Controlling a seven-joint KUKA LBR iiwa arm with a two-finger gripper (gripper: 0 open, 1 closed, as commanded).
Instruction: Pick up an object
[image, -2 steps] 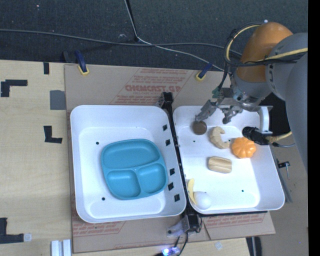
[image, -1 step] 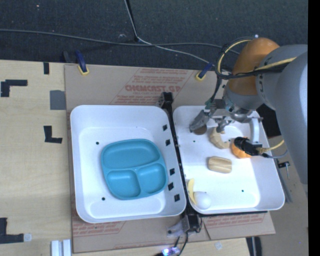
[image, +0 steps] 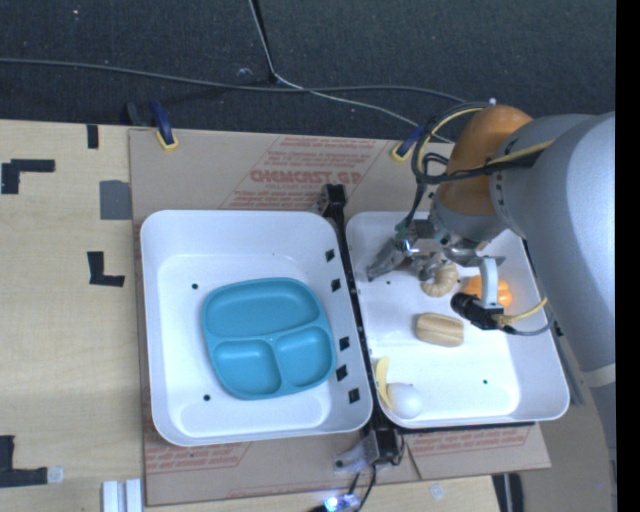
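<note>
— Where is the arm?
— The grey arm (image: 570, 220) comes in from the right of the view, large and close to the camera. Its orange band (image: 485, 140) sits just above the wrist (image: 455, 215).
— And the gripper?
— The gripper (image: 388, 262) reaches out leftward and downward from the wrist, at a slant, it seems. The view is too blurred to tell more.

Count taken from the bench side. White bins: two, the left bin (image: 160, 240) and the right bin (image: 500, 392).

Left bin: one blue divided plate (image: 266, 335) with three compartments.

Right bin, five loose items:
- one tan roll (image: 440, 329)
- one pale lumpy piece (image: 438, 281)
- one orange item (image: 497, 293), partly hidden
- one white egg-shaped piece (image: 407, 400)
- one yellow curved strip (image: 381, 378)

Far edge of the cardboard sheet (image: 300, 172): two blue clamps (image: 163, 128) (image: 405, 148).
</note>
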